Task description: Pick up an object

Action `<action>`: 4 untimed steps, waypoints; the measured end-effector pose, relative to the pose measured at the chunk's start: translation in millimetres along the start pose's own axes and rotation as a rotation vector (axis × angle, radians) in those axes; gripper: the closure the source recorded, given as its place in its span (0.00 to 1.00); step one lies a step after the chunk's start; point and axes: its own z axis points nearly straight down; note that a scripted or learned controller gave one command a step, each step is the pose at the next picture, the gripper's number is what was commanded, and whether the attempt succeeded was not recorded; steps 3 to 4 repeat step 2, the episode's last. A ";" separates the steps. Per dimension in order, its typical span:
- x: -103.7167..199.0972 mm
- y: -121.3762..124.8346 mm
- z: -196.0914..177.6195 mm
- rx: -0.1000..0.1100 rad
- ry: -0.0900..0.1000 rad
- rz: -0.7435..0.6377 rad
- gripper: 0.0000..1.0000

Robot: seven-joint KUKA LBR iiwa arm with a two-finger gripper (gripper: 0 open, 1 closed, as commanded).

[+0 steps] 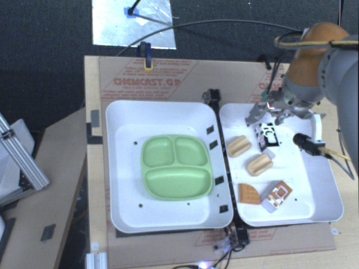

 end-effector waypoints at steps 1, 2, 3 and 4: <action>-2.3 5.8 28.9 -0.022 -0.007 0.001 0.00; -3.6 8.3 16.4 -0.032 -0.012 -0.001 1.00; -3.6 8.3 16.4 -0.032 -0.012 -0.001 1.00; -3.6 8.3 16.4 -0.032 -0.012 -0.001 1.00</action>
